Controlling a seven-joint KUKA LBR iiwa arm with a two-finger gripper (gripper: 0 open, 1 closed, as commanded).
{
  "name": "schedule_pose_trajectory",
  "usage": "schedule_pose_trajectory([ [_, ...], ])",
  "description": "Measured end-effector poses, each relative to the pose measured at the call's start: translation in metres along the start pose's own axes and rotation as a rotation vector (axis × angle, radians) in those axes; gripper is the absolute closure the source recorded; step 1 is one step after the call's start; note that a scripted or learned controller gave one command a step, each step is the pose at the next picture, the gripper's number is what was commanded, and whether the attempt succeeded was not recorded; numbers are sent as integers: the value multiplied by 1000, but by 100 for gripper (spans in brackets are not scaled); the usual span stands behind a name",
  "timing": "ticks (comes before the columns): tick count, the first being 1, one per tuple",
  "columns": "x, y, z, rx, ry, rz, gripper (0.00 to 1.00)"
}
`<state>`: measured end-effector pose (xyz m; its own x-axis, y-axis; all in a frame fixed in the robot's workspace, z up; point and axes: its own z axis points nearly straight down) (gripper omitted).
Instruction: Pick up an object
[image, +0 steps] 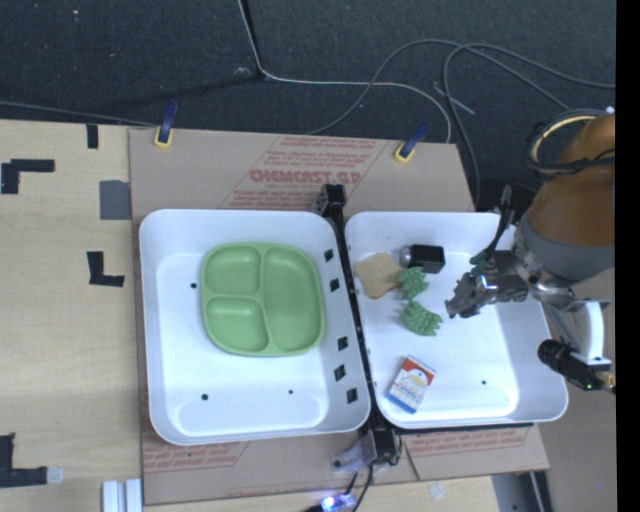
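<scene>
Two white bins side by side on the worktop (80, 300). In the left bin (165, 330), a green plate (263, 298) with three parts. In the right bin (500, 380), a tan soft thing (377, 273), a small black box (427, 257), two green leafy toys (420, 302) and a little red and white carton (410, 384).

Tool (468, 297) over the right bin, near its right side, tip down low. Nothing seen in its grip. Open or shut: too small and dark to tell.

Nearest things: the green leafy toys, just to the left of the tool in this view. One above the other, so a line running up and down the view. Black box up and left of the tool. Carton further off, down and left. Probably a short move left to reach the green toys.
</scene>
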<state>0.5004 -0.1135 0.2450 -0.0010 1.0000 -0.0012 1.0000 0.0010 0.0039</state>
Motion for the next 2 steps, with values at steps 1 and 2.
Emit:
schedule_pose_trajectory([
  [1,55,0,-6,4,3,-5,100],
  [2,112,0,-9,5,3,-7,100],
])
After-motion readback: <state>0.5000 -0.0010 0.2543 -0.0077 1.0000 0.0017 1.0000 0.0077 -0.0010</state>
